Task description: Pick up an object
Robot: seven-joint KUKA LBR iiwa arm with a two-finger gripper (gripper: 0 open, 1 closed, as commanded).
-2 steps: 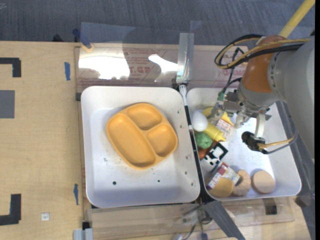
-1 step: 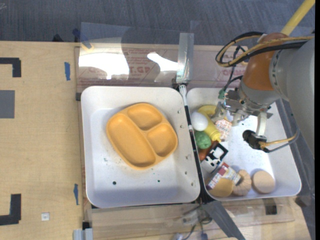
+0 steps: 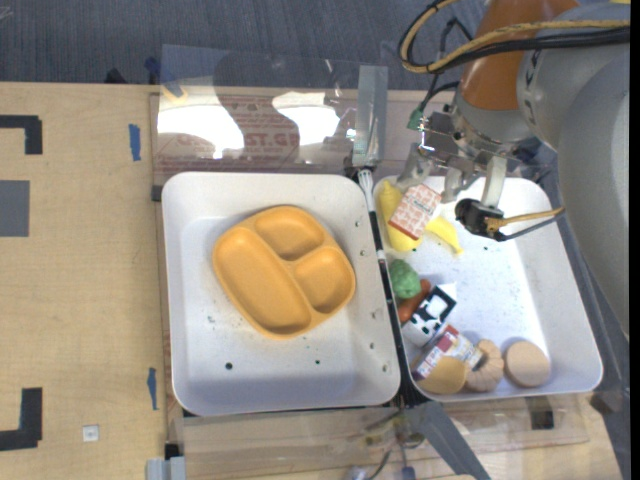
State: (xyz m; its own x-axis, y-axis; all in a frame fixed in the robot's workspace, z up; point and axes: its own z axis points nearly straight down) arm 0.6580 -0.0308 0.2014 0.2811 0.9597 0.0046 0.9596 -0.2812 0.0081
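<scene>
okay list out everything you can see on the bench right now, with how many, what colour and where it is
left bin: one, white, left half of the bench
right bin: one, white, beside the left bin
divided plate: one, orange-yellow, three compartments, middle of the left bin
banana: one, yellow, upper left of the right bin
small carton: one, white and red, lying against the banana
green item: one, green, by the right bin's left wall
black-and-white item: one, just below the green item
packet: one, white and red, lower left of the right bin
tan pieces: a couple, near edge, too unclear to name
egg: one, light brown, lower right of the right bin
arm: one, grey and orange, from the right
gripper: one, above the banana and carton
</scene>
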